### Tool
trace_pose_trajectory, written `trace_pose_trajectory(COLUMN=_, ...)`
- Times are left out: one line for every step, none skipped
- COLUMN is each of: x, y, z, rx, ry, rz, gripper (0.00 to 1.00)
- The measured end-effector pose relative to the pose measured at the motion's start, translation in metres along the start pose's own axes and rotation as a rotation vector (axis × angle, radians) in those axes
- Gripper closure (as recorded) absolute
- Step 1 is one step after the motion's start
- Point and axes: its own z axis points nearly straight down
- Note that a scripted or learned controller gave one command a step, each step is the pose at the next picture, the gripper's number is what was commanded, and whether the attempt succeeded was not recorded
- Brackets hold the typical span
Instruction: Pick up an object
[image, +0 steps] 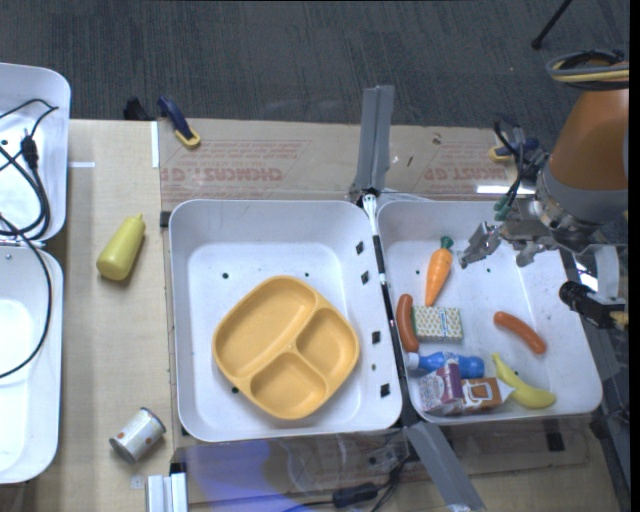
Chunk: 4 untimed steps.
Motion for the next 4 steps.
trace_pose_trajectory(x=0.000, y=-0.002, z=-0.099, rx=-0.001, ry=-0.001, rz=-0.054, gripper=0.00)
trace_pose_trajectory(x=0.064, y=-0.004, z=0.019, rx=0.001, ry=0.000, rz=-0.037, gripper=0.00)
trace_pose_trajectory(x=0.028, y=0.011, z=0.118, rx=-0.002, ry=0.000, rz=-0.214, gripper=0.00)
trace_pose_trajectory(x=0.027, y=0.011, z=0.109, rx=-0.003, ry=-0.001, rz=-0.210, gripper=1.00)
